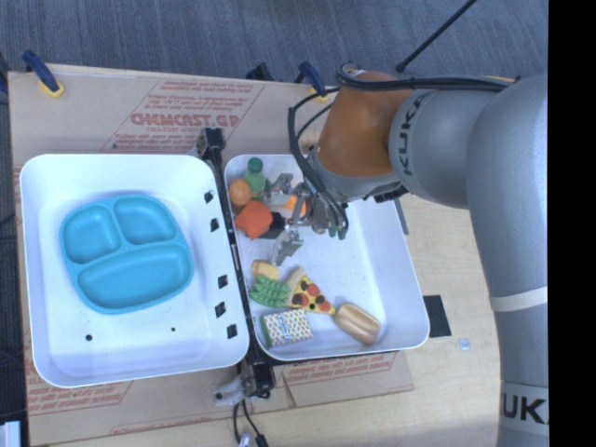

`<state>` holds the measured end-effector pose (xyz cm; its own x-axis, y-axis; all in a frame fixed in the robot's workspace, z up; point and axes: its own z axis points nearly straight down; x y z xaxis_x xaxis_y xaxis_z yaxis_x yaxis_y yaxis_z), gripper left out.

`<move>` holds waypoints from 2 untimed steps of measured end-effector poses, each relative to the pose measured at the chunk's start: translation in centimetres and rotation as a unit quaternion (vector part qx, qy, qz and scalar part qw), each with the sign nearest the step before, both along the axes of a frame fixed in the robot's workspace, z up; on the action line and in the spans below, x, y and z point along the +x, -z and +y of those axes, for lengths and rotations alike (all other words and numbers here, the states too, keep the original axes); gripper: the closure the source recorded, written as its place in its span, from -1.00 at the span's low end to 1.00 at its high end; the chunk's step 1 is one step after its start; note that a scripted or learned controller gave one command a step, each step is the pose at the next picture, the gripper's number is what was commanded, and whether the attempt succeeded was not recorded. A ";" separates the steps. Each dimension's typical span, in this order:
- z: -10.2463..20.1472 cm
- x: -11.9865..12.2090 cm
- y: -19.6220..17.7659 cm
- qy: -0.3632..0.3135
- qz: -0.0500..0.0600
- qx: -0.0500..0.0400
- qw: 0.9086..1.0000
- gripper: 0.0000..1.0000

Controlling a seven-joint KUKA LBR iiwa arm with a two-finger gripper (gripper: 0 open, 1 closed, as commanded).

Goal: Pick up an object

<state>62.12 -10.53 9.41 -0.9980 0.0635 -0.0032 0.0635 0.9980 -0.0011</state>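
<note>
the toys lie in the right bin [396,277]. an orange-red tomato-like piece [252,219] sits near the bin's left wall, with a smaller orange ball [240,192] just above it and a green piece [255,168] at the top corner. lower down lie a yellow piece [266,270], a green pea pod [270,292], a pizza slice [308,294], a tan bread roll [358,322] and a patterned white-green block [286,328], all close together along the bin's near side. the end effector [291,231] hangs over the upper half of this bin, just right of the tomato-like piece; its metal parts blur together, so i cannot tell whether it is open or closed, nor whether anything sits in it. the grey arm [466,147] with its orange band [358,130] reaches in from the right. the left bin [37,250] holds a blue divided tray [126,250]. both bins rest on a cardboard-covered tabletop [177,110].
</note>
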 end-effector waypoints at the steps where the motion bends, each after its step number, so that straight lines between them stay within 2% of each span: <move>1: 1.1 -1.0 0.0 0.079 0.001 0.000 0.997 -1.00; 2: 1.1 -0.9 -1.0 0.078 0.001 0.000 0.997 1.00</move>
